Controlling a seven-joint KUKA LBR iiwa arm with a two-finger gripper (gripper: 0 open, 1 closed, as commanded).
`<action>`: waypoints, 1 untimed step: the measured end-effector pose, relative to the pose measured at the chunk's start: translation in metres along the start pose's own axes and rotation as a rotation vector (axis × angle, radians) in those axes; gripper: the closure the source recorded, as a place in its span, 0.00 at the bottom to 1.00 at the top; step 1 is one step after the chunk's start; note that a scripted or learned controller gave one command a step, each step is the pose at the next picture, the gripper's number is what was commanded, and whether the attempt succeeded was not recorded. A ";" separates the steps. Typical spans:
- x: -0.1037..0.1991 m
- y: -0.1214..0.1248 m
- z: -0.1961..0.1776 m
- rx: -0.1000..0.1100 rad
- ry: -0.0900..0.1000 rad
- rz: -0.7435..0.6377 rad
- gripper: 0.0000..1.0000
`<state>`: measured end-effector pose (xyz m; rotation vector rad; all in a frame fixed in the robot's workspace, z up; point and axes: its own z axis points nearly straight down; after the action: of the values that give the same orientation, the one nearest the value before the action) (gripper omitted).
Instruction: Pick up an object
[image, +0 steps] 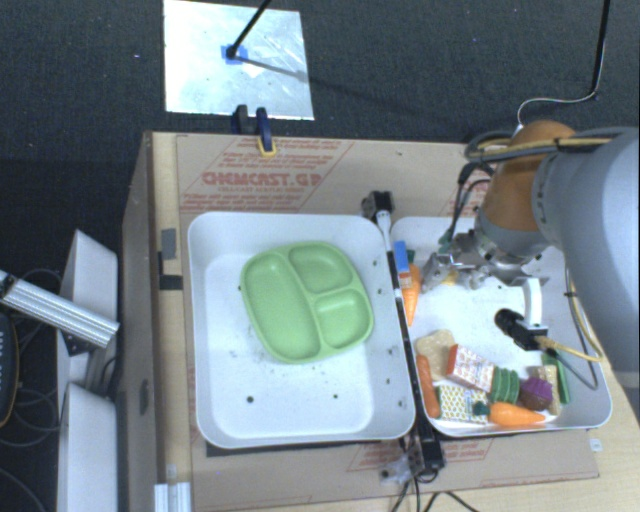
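Note:
My gripper (447, 268) hangs low over the upper left part of the right bin (590, 400), under the arm's orange band. Just left of it, along the wall between the bins, lie a small blue piece (401, 256) and an orange carrot (408, 297). Several toy foods are piled at the bin's near end: a tan cracker (435, 347), a red box (470, 368), a patterned block (456, 402), green pieces (505, 384), a purple grape bunch (538, 391), an orange carrot (518, 414) and an orange sausage (427, 385). Nothing shows in the gripper's hold.
The left bin (215, 400) holds a green divided plate (306, 300). A black clip (379, 205) sits at the top of the wall between the bins. A black part (515, 327) and a yellow cable (575, 350) hang from the wrist over the right bin.

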<state>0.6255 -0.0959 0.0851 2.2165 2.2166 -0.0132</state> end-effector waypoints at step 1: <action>0.003 0.002 -0.011 -0.006 0.005 -0.005 1.00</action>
<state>0.6276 -0.0925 0.0961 2.2112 2.2214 -0.0007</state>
